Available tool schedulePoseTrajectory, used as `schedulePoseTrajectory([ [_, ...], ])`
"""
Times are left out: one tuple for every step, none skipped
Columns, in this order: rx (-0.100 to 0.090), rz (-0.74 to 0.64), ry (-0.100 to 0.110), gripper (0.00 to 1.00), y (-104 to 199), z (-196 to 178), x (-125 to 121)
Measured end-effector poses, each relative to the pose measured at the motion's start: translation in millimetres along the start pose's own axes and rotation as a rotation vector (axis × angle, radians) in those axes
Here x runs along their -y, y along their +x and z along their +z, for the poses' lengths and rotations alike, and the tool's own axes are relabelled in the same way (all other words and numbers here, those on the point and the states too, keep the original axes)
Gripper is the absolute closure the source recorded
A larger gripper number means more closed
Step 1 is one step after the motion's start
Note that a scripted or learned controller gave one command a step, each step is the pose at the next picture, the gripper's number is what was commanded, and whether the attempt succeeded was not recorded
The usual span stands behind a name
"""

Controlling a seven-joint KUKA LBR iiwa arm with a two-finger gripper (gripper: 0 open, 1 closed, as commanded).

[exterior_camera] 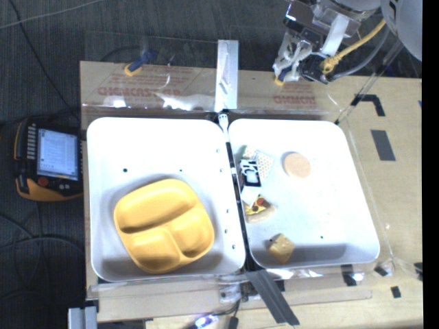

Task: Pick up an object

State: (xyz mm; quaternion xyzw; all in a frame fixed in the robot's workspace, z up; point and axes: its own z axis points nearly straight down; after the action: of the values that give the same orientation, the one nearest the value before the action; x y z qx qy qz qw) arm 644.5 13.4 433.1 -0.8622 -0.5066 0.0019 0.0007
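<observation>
Gripper (288, 66) past right bin's (343, 184) far rim — fingers apart, nothing between them.

We count two shallow white plastic bins, the left bin (103, 142) and the right bin (343, 184). In the left one we see one yellow divided plastic tray (163, 225). In the right we count four small things: one round tan disc (297, 164), one black-and-white printed packet (252, 170), one small yellow-and-red piece (258, 207) and one tan lump (280, 247).

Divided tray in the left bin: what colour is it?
Yellow, seen in the camera view: tray.
</observation>
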Motion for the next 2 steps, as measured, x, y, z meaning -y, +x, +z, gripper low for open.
schedulePoseTrajectory([
  [0.000, 0.100, -0.001, 1.00, 49.7, 0.4, 3.8],
  [0.000, 0.242, -0.001, 1.00, 99.8, 0.6, 28.3],
])
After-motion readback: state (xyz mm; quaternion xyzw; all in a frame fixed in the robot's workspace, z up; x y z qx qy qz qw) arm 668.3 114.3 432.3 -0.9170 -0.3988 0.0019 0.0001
